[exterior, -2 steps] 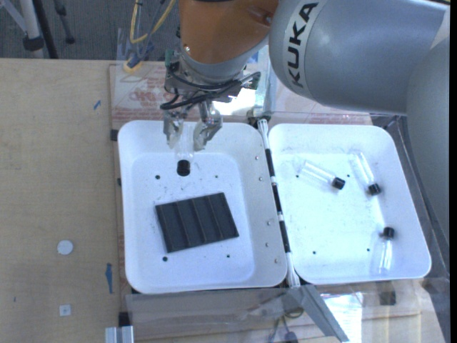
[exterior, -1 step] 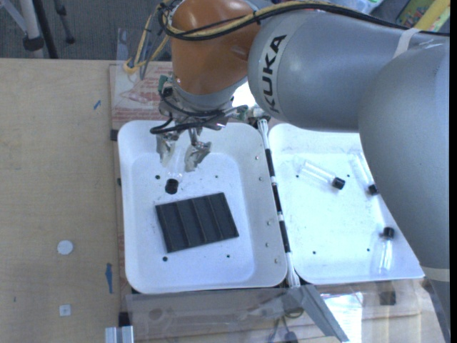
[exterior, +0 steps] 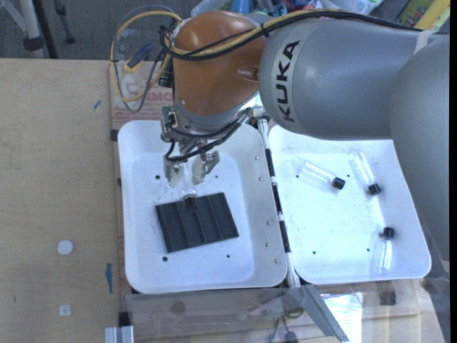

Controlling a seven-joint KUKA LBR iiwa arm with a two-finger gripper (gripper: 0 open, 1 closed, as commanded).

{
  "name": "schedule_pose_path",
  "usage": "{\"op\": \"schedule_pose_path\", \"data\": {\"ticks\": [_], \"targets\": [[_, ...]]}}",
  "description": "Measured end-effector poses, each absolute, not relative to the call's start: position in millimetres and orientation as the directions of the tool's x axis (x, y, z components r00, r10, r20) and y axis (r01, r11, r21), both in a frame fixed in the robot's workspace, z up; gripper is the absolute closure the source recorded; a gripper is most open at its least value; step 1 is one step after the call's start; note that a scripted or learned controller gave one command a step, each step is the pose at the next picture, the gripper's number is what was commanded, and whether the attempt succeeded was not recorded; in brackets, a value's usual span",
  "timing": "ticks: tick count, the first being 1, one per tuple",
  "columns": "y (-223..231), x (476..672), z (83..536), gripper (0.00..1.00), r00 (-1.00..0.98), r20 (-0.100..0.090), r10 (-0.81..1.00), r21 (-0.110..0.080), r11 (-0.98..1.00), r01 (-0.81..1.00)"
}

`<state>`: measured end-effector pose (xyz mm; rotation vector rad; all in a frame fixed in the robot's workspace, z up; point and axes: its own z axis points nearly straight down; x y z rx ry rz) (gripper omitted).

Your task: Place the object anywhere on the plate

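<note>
Claw spread above the far edge of the dark ridged plate in the left bin, a small clear tube seemingly between its fingers. Best lowered gently, released near plate centre, then lifted straight.

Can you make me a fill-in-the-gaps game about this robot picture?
1. The dark ridged rectangular plate lies in the ____ white bin.
2. The clear plastic tubes with black caps lie in the ____ white bin.
3. The number of clear tubes in that bin is ____.
4. The tool hangs over the plate's ____ edge.

Missing words: left; right; three; far
</note>
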<state>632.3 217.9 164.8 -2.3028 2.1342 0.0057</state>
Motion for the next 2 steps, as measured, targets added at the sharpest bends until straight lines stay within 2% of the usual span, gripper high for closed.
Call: {"op": "schedule_pose_path", "data": {"ticks": [1, 2], "targets": [[225.6, 667.4, 202.5, 1.00, 0.403, -0.005, -0.915, -0.005, -0.403, -0.915], [225.5, 666.7, 189.8, 1.00, 0.844, -0.004, -0.536, -0.005, -0.844, -0.536]]}}
